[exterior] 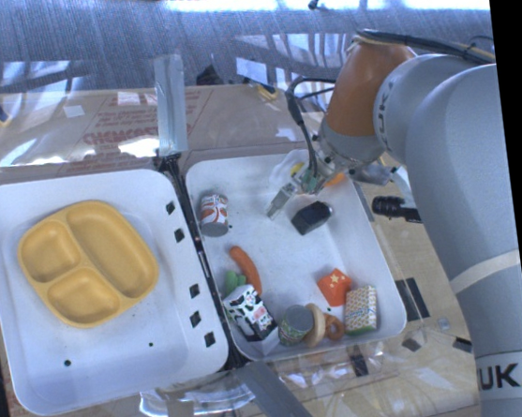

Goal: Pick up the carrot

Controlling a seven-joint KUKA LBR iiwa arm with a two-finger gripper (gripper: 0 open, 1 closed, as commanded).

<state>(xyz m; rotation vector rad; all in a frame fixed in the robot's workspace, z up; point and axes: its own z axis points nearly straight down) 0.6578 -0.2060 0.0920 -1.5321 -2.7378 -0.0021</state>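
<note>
1. Orange and smooth, the carrot (pixel 245 268) lies in the right bin (pixel 370 237), close to that bin's left wall and about halfway between its far and near edges, with its green top (pixel 233 281) pointing toward the near left corner.
2. I judge it a light plastic toy: stiff, a bit slippery, tapered, not fragile.
3. I would take hold across the thick middle of the orange body, jaws closing over its narrow width, away from the thin far tip where it could squirt out.
4. The cow-print carton (pixel 246 310) sits just beside the leafy end, and the small can (pixel 213 213) stands toward the far left corner, so the middle gives the fingers most room.
5. The gripper (pixel 290 199) hangs over the far part of the right bin, well apart from the carrot, beside a black block (pixel 311 215).
6. I cannot tell how far its fingers are parted; I see nothing held between them.
</note>
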